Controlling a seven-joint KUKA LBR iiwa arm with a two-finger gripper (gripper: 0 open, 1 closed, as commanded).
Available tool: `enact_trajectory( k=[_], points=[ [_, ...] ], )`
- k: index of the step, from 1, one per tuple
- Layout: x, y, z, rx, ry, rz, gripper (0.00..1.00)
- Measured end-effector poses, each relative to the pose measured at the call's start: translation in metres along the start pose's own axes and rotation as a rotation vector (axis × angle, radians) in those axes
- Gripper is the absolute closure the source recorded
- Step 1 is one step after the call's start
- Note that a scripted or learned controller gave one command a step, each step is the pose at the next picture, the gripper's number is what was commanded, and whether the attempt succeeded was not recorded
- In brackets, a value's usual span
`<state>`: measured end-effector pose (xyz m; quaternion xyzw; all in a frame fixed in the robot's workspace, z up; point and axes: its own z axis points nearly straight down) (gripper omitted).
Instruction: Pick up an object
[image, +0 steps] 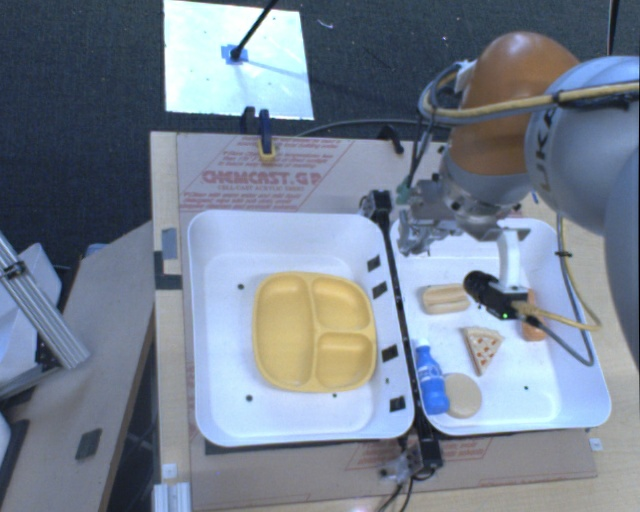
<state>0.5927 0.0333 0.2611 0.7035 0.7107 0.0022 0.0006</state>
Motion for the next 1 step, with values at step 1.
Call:
enact_trajectory(
  k=[1],
  points=[
    [0.0488,0.0241,0.0179,0.002,0.000,0.001,1.00]
  ],
)
